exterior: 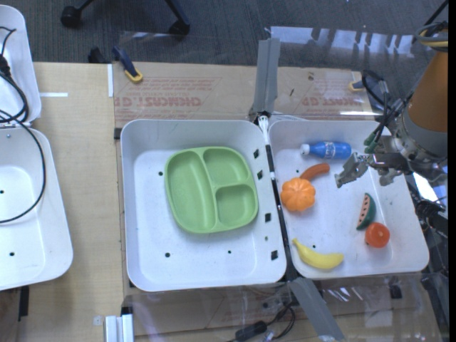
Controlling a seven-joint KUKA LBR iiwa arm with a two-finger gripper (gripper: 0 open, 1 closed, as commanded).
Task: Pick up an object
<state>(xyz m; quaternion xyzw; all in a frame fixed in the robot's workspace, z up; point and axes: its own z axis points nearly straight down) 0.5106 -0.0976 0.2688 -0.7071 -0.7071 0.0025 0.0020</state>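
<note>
**Open gripper held above the right bin, nothing grasped**

Two shallow white bins are seen side by side on the bench. In the left bin (142, 191) a green divided plate (211, 189) is laid, with three compartments. The toy food is gathered in the right bin (335, 226).

The arm is reached in from the right, and its orange band (431, 95) is seen at the right edge. The gripper (368, 169) is held over the far right part of the right bin. Its two fingers are spread apart, and nothing is seen between them. The left fingertip (349, 171) is found near the carrot, but whether any object is touched cannot be told from this slant.

In the right bin, a blue and white bottle (327, 149) is laid on its side at the far wall. Just near of it an orange carrot (314, 170) is placed, and beside that a round orange (298, 194). A watermelon slice (365, 211) is seen to the right, near of the gripper, with a red tomato (377, 234) just beside it. A yellow banana (318, 257) is laid close to the near wall.
</note>
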